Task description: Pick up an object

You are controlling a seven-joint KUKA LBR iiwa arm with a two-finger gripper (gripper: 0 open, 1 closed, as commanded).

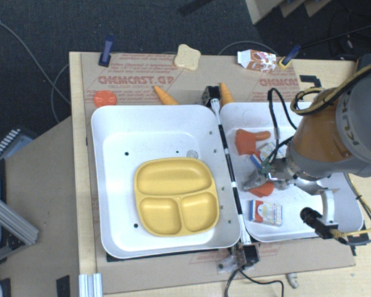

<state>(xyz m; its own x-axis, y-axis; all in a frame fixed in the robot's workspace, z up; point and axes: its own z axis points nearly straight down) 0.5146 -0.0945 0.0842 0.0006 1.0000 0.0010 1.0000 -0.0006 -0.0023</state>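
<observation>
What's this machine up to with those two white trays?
A grey and orange robot arm reaches in from the right, and its gripper is down in the right bin among small items: an orange-red piece and a small carton. It is meant to pick one up; nothing is visibly held yet. The left bin holds a yellow divided plate.
</observation>
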